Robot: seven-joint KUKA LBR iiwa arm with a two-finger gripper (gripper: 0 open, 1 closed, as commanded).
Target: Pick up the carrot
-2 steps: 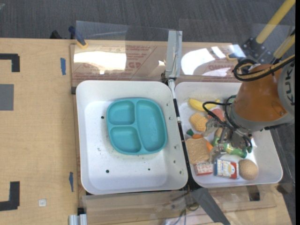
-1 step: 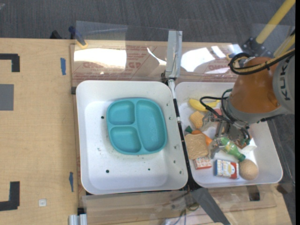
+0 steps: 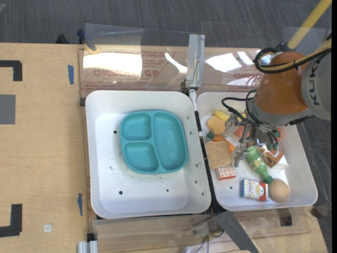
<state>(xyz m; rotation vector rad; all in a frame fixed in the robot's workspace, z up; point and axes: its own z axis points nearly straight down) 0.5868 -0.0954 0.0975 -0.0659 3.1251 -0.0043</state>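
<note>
Cardboard-topped counter [image 3: 37, 157] carries both bins. Nearest me in right bin [image 3: 303, 194]: egg [image 3: 279, 191], small carton [image 3: 255, 189]. Farther back, carrot [image 3: 219, 138] lies by the divider, beside bread slice [image 3: 219, 154]. My gripper [image 3: 248, 151] hangs over the green bottle [image 3: 258, 162]; can't tell its spread. Left bin: teal plate [image 3: 154, 140].

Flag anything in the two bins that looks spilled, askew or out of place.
Nothing looks spilled or damaged. The teal divided plate lies flat in the left bin. The right bin holds a loose jumble: a slice of bread, a green bottle lying tilted, a small carton and an egg.
</note>
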